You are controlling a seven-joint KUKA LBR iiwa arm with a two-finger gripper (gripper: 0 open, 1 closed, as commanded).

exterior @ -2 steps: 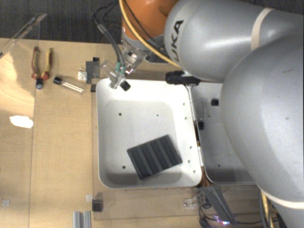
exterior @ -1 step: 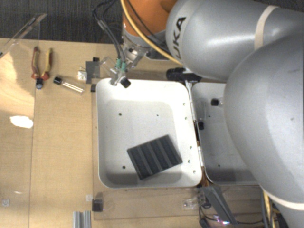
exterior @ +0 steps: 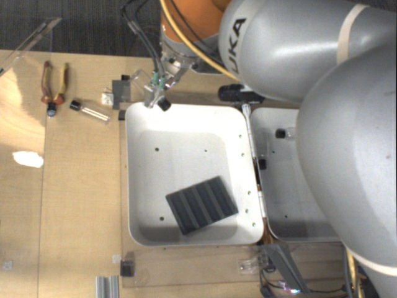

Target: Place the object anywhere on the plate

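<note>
Reaching in from the right, my arm (exterior: 298, 42) bulks over most of the right bin (exterior: 279, 185) and crosses the far edge of the left bin (exterior: 186, 148). The orange band sits high over that bin's far wall, and the wrist slants down and left from it. My gripper (exterior: 158, 95) hangs at the left bin's far-left corner, right over the rim. It is too small and cluttered to show whether it is open or closed, and I see nothing held in it.

The left bin's floor is bare white across its far half and down its left side, so there is open room there. A slab (exterior: 201, 205), dark and ribbed, lies flat in the near-right part of this bin, turned askew to the walls. Its lower corner comes close to the near wall, and it is well apart from my gripper.

On the bench (exterior: 62, 216) left of the left bin lie red-handled pliers (exterior: 54, 85) and, nearer the bin, a small tube (exterior: 90, 109).
</note>
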